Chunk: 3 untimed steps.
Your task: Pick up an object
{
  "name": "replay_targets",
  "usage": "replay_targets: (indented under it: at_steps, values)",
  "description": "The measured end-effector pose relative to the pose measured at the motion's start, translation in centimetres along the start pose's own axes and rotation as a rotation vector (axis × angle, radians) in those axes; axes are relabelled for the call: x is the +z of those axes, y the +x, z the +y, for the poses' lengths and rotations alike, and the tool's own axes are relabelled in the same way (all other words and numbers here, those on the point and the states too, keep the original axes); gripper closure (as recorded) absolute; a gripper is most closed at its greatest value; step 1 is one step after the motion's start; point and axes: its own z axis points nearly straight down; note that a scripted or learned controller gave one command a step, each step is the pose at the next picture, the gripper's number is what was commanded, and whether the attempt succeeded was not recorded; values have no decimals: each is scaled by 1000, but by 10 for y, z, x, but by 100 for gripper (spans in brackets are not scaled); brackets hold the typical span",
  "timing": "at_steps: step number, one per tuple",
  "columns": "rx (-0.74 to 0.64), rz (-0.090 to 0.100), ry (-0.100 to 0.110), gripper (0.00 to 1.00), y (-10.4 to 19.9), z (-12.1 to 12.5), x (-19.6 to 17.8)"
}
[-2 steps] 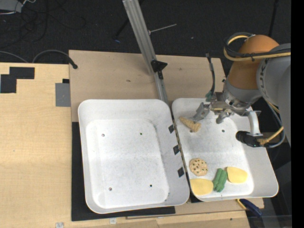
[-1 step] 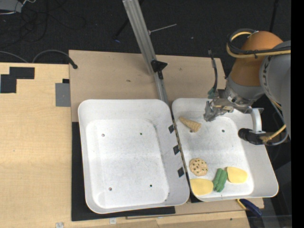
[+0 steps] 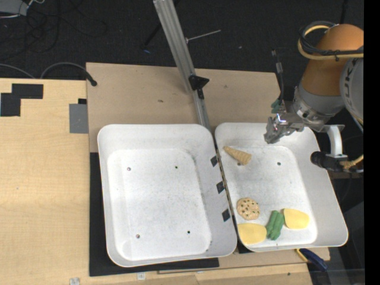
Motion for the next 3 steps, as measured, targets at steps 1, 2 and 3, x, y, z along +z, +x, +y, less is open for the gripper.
replay_targets:
  at_steps: [1,2,3]
  values:
    - [-3,0,-2,100,-1,1,-53]
    - [-7,3,7,100,49,-10,-39]
    - [-6,3,8,100,97,-29,-26]
